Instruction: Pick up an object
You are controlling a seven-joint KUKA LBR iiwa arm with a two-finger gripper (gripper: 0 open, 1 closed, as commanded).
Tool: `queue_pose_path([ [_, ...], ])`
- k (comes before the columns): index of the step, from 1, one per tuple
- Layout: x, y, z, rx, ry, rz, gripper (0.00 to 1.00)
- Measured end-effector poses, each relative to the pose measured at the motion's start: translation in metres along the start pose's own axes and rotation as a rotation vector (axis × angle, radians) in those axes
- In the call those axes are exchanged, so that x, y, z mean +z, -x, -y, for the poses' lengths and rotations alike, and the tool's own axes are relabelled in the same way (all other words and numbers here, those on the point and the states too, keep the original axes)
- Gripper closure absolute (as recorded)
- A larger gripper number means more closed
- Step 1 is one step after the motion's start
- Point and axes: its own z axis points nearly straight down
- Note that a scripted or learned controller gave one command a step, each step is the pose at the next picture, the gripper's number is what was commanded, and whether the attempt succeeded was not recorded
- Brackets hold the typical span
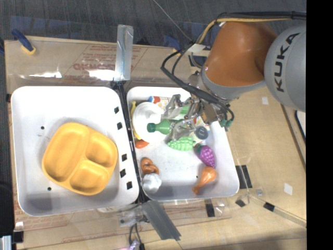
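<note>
Green bottle [162,126] beneath gripper [183,120]

Lettering "KUKA", black on grey arm housing [291,66], read running vertically at right. Faint reddish print on the cardboard sheet [99,59] behind the bins: illegible. No other readable markings.
</note>
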Motion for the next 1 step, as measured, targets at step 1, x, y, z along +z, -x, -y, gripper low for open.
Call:
queue_pose_path([
  [1, -0.0690, -0.0145, 0.0438, 0.166, -0.005, 0.006, 1.00],
])
